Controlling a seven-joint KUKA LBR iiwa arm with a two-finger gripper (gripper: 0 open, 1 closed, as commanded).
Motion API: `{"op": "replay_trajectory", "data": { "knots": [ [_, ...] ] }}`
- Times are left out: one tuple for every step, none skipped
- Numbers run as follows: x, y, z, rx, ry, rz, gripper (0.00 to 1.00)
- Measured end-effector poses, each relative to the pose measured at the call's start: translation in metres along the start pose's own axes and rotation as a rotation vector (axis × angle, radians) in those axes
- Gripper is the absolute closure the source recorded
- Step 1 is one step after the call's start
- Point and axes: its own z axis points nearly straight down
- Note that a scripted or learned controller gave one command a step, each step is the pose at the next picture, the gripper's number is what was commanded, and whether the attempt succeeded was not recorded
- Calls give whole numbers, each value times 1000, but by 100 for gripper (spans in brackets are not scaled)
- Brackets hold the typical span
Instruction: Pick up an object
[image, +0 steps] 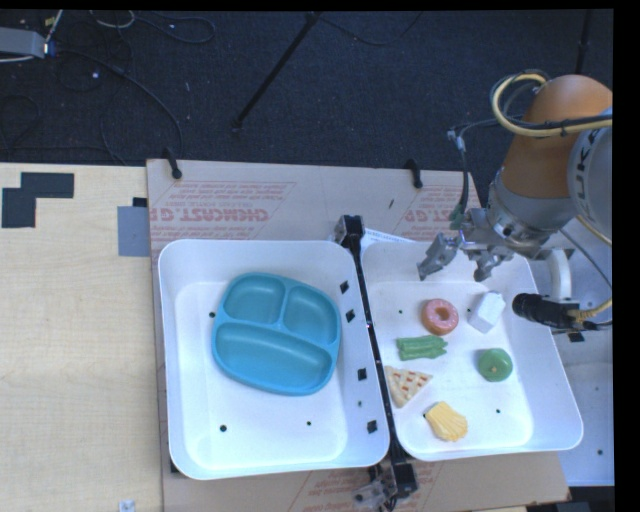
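Note:
The right bin (560, 420) holds a pink frosted donut (439, 316), a white block (486, 311), a green pea pod (421, 347), a green round fruit (494, 364), a waffle-patterned wedge (405, 384) and a yellow piece (446, 422). My gripper (462, 259) hangs over the bin's far edge, above and behind the donut, with its two grey fingers spread apart and nothing between them. The arm with its orange band (555, 120) comes in from the upper right.
The left bin (185, 300) contains a blue divided plate (276, 332). A black divider (362, 330) runs between the bins. A black cylindrical part (540, 309) sticks out over the right bin's right wall.

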Motion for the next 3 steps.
{"op": "replay_trajectory", "data": {
  "knots": [
    [0, 3, -8, -13, -1, -2, 0],
    [-6, -5, 43, -9, -2, -1, 0],
    [2, -12, 99, -7, 0, 0, 0]
  ]
}}
